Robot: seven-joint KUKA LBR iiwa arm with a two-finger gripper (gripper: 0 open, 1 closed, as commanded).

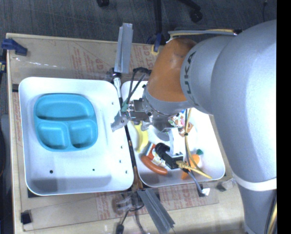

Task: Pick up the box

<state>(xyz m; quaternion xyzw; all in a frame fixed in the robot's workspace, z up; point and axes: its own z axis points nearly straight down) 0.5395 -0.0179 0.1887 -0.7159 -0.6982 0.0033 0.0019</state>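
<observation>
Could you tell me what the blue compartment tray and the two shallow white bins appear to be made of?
The blue three-compartment tray looks like moulded plastic, matt to satin: rounded corners, soft even colour, faint sheen. The left white bin and right white bin seem to be glossy formed plastic, given their smooth curved rims and bright highlights, though coated metal cannot be ruled out.

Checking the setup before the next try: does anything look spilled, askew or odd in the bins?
Nothing looks spilled. The blue divided tray lies flat in the left bin. In the right bin, small items lie in a jumble under the arm's wrist, which hides most of them.
</observation>
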